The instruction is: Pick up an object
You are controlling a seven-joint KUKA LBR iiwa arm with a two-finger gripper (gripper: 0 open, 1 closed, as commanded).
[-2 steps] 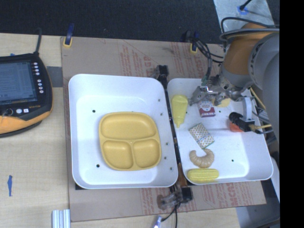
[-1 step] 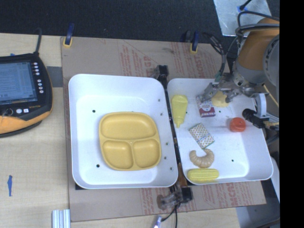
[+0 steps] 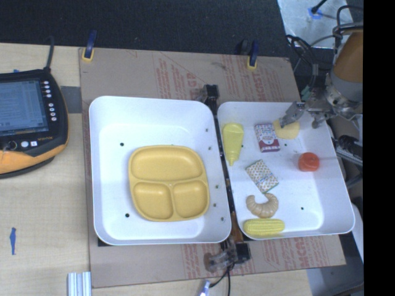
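Two bins (image 3: 99, 165): left holds yellow tray (image 3: 168, 182); tool (image 3: 295, 117) grasping yellow piece (image 3: 287, 130).

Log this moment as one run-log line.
phase: reaching | end effector: over right bin's far edge, at small yellow piece | grasp: unconfirmed | left bin: yellow divided plate

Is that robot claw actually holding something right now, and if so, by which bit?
It cannot be told. The gripper sits right at a small pale yellow object in the right bin, touching or overlapping its upper edge, but the view doesn't show the object between its fingers.
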